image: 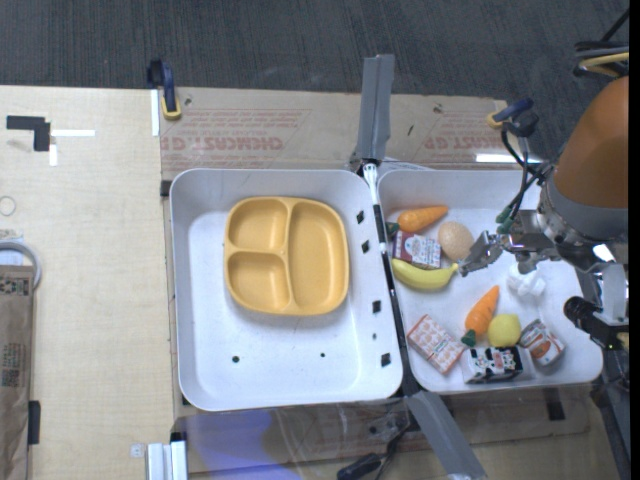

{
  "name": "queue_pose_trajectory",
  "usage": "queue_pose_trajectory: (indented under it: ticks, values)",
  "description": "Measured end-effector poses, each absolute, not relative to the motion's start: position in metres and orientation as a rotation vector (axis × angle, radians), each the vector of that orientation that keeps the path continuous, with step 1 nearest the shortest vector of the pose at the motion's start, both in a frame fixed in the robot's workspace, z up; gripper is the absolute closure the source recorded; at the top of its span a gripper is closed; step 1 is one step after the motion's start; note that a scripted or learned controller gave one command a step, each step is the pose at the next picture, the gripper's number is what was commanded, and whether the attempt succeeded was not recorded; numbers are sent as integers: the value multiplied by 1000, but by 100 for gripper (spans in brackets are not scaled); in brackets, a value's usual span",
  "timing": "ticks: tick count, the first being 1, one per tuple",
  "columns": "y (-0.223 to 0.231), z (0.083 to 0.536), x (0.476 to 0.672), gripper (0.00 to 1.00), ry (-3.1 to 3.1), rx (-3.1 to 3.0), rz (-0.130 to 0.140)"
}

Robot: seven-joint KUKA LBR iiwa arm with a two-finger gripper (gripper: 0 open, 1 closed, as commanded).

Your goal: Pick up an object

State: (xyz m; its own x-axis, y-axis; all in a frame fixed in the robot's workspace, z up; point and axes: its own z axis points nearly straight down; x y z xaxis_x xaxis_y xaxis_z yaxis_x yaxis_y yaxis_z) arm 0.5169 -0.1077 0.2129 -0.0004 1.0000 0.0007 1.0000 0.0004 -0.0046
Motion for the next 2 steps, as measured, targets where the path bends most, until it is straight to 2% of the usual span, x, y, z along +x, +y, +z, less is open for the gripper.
queue_pose_trajectory:
  ticks: [1,2]
  values:
    - [-172,95,515,0,-2181,-2257,3]
    - [-172,104,515,100,-2177,-2259,3]
